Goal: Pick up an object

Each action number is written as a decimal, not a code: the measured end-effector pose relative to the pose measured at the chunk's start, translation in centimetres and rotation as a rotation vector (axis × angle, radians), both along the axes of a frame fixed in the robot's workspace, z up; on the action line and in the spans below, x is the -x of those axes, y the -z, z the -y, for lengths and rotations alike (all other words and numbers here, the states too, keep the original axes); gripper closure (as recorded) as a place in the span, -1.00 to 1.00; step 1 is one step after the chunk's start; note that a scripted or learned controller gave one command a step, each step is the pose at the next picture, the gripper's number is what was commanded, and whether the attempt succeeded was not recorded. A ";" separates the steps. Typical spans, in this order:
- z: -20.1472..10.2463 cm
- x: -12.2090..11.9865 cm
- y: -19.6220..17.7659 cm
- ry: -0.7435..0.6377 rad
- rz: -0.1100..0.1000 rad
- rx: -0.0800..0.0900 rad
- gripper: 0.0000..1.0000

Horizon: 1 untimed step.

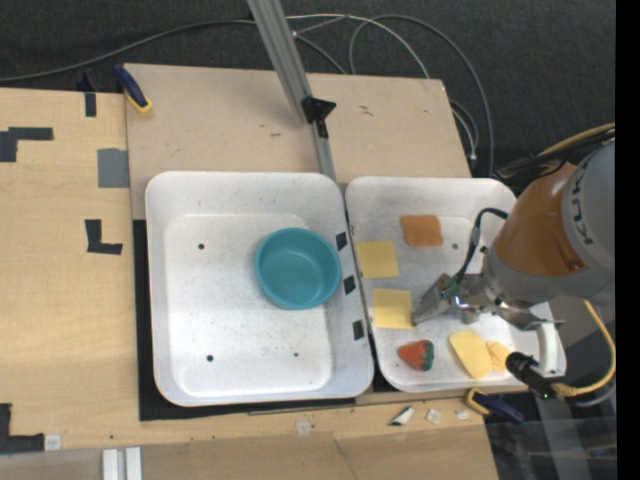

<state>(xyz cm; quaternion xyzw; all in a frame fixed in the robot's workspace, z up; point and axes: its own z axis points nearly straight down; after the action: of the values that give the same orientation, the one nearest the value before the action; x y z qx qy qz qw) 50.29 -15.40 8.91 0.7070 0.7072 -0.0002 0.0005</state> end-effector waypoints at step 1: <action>-0.1 0.0 -1.0 -0.001 -0.001 -0.001 1.00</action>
<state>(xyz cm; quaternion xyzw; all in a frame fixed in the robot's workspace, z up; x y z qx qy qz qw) 50.27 -15.32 9.92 0.7065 0.7077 -0.0001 -0.0003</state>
